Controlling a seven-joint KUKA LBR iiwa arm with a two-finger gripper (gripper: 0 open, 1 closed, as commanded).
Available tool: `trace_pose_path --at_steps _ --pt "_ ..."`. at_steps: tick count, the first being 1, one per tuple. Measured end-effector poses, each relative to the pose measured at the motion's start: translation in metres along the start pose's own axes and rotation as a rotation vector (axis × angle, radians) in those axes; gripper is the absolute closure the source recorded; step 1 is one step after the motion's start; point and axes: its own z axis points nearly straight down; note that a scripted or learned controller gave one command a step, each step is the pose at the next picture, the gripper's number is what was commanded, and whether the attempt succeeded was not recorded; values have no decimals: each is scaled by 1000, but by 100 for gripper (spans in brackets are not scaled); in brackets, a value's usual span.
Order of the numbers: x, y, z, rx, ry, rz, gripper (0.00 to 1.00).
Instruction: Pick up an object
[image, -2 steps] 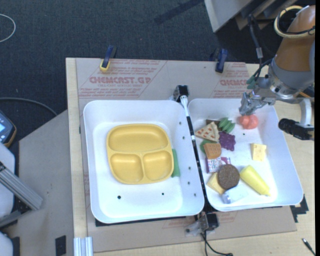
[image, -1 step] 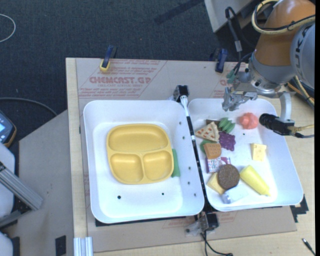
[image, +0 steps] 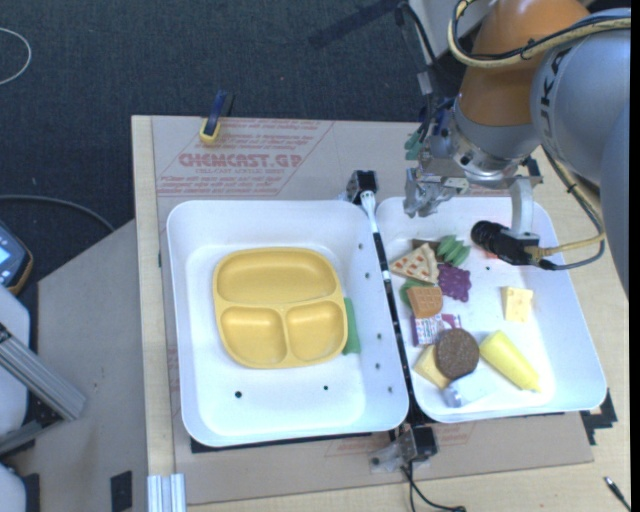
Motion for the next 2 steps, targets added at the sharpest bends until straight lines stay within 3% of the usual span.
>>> trace_pose_path --at_steps 1,2 --pt "54 9 19 3 -1 1 100" --pt "65 3 15 4 -2 5 100"
